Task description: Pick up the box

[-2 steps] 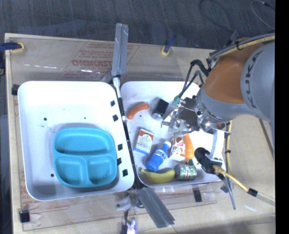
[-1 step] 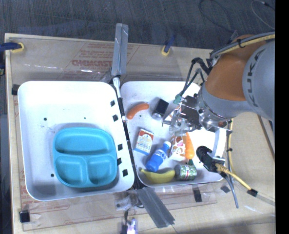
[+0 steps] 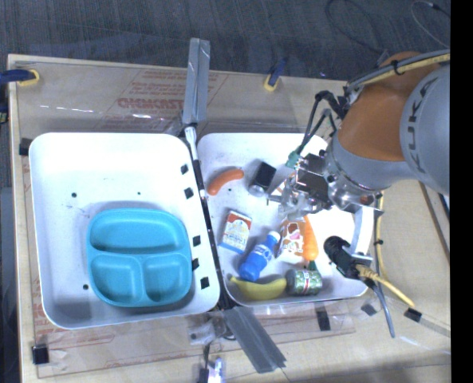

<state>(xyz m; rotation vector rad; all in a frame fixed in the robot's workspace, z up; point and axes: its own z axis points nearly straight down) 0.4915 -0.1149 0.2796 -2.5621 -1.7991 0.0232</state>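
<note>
arm [image 3: 396,134] reaching left, gripper [image 3: 298,190] above box [image 3: 236,231]

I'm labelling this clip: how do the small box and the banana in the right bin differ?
The box is flat-sided, white and orange with print; the banana is curved and plain yellow. The box lies near the divider at mid-bin; the banana lies along the near wall, touching the blue bottle. Both lie in the right bin.
</note>
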